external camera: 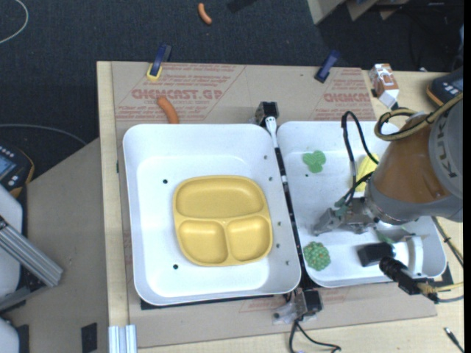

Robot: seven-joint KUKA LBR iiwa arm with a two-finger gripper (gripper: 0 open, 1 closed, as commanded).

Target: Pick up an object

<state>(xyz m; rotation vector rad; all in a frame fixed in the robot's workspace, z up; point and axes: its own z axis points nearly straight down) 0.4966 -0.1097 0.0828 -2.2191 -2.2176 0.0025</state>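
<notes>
Table (110,219): tan board, dark carpet beyond.
Left bin (140,197): yellow divided tray (222,219).
Right bin (294,134): speckled green ball (317,255) near front (a paler green piece (315,160) behind).
Hand (324,224): above ball; grip unclear.

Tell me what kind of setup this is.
Probably a lab bin-picking bench: two shallow white plastic bins clamped on a board, a grey KUKA arm with orange band reaching into the right one, toy items like a yellow three-compartment plastic tray inside.
</notes>
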